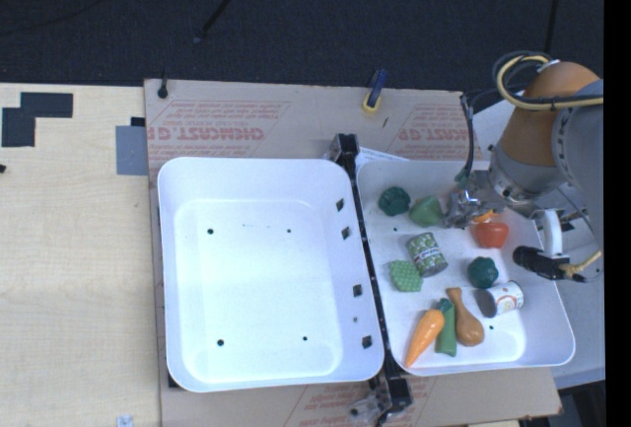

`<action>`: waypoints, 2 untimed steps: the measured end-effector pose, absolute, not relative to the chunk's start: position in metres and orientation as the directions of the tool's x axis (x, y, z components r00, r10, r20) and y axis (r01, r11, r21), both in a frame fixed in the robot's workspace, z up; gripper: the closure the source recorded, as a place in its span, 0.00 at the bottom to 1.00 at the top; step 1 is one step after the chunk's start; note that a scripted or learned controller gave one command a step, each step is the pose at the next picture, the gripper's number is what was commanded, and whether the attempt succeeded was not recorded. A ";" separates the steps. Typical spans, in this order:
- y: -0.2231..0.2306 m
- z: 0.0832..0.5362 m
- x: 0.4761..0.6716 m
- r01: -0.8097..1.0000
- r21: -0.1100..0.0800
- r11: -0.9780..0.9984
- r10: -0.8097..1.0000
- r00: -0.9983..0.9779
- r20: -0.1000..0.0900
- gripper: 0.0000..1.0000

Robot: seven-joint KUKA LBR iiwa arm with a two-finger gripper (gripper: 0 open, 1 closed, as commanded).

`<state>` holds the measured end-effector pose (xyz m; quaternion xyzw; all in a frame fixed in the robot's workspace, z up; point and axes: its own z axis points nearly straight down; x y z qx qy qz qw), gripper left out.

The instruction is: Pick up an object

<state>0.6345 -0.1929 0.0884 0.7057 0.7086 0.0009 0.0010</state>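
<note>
Two shallow white bins sit side by side on the worktop (79, 267); the left bin (258, 371) holds nothing I can make out, and the right bin (552, 341) carries all the small items. Nearest its front edge lies an orange carrot (425, 335), long axis slanting, its narrow tip toward the front-left corner. Beside it a dark green pod-like piece (448, 331) and a tan gourd (464, 320), neck pointing toward the far edge. A small white can (507, 298) lies on its side near the right wall, with a dark green lump (482, 270) just beyond. Toward the middle a green textured square (405, 274) touches a labelled tin (427, 253), tilted. Farther back is a red tomato (491, 234), a pale green piece (426, 211) and a dark green broccoli-like lump (394, 200). The tool (463, 209) hangs low by the far edge, just beside the pale green piece; whether it is clenched or released I cannot tell, since it blurs into shadow.
</note>
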 end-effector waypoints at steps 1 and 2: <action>-0.182 0.088 0.644 1.000 -0.001 0.002 1.000 -0.002 0.001 1.00; -0.195 0.088 0.644 1.000 -0.001 0.000 1.000 0.000 0.001 1.00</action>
